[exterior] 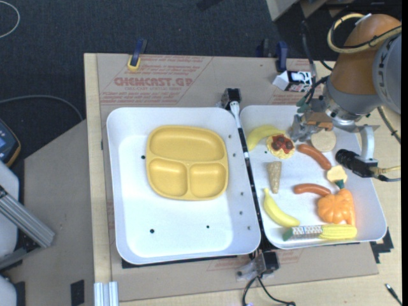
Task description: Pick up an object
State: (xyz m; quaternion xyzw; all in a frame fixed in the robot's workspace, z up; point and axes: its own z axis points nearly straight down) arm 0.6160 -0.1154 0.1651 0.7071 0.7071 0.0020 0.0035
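Red-topped toy food (pixel 281 146) just beside tool (pixel 299 131), its grip state unclear.

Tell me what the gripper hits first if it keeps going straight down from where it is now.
Most likely the small plate of spaghetti with red sauce, which lies just under the gripper in the right bin. Depth is hard to judge from this slanted view, so it might instead land on bare bin floor beside it.

Grey arm (pixel 389 75) with orange band (yellow cable looped above), apparently metallic wrist.

Dark carpet floor (pixel 76 18); cardboard-topped bench (pixel 102 171); aluminium rail (pixel 25 218) at left.
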